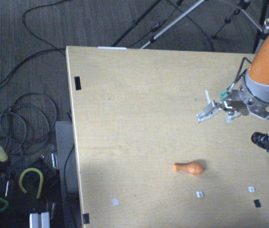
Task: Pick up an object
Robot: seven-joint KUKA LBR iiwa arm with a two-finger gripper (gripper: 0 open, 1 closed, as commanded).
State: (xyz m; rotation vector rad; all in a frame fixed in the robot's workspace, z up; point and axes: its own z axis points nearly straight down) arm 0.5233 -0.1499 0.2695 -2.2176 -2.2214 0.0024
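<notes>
Orange toy is lying flat on the tan board, toward the near side and a bit right of the middle. We are looking at a small thing with a round fat end on the right and a thin neck pointing left. We are guessing it is light, because it looks little, maybe like a tiny pear or gourd. We are also guessing it is smooth and a bit slippery, and it may roll when we are pushing on it. The fat round end is looking like the best place to take hold, with one finger on the far side and one on the near side.

The gripper is hanging farther back and to the right, well apart from the toy. Its two fingers are spread and nothing is sitting between them.

The grey arm with its orange band is reaching in from the right. A few small white and black bits are lying near the toy, on the near right part of the board.
</notes>
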